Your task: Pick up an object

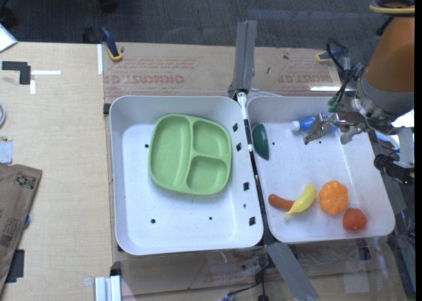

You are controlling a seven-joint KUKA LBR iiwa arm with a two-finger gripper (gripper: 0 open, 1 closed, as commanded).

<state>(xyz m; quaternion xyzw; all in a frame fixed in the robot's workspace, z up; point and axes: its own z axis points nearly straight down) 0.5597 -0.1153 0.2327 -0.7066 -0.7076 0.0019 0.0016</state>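
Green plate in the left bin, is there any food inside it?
No. The green plate has three sections, and all three look bare. It lies flat in the left bin, so whatever is under it is hidden.

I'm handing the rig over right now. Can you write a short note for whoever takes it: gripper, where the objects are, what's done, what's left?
Gripper: over the far part of the right bin, next to the blue object; whether it is open or shut is unclear, and nothing is visibly in it.
Right bin: dark green object by the left wall; red sausage-like piece, banana, orange pumpkin-like piece and red tomato-like piece along the near side.
Left bin: green divided plate.
Done: no pick yet, it seems.
Left: grasp one object and lift it.
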